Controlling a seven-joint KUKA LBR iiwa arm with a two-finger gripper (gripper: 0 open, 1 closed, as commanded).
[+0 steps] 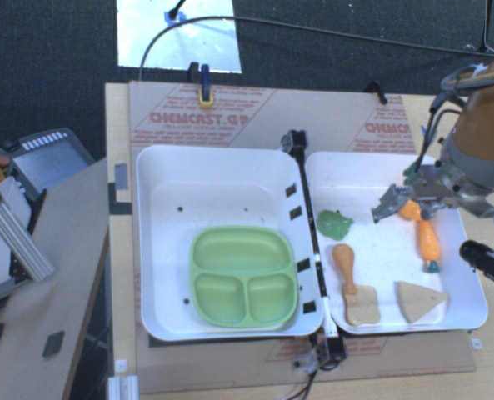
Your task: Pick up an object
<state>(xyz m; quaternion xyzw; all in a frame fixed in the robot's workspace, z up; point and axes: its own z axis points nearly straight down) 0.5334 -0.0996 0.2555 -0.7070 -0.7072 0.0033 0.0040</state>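
Two white bins sit side by side: the left bin (159,182) holds a pale green divided plate (243,275), and in the right bin (355,177), nearest that plate, lies a darker green lumpy toy (334,222). Beyond the toy lie a tan-and-orange drumstick-like piece (352,286), a beige wedge (419,300) and an orange carrot with a green tip (428,242). Under the bins, the brown cardboard sheet (255,111) carries red printed lettering.
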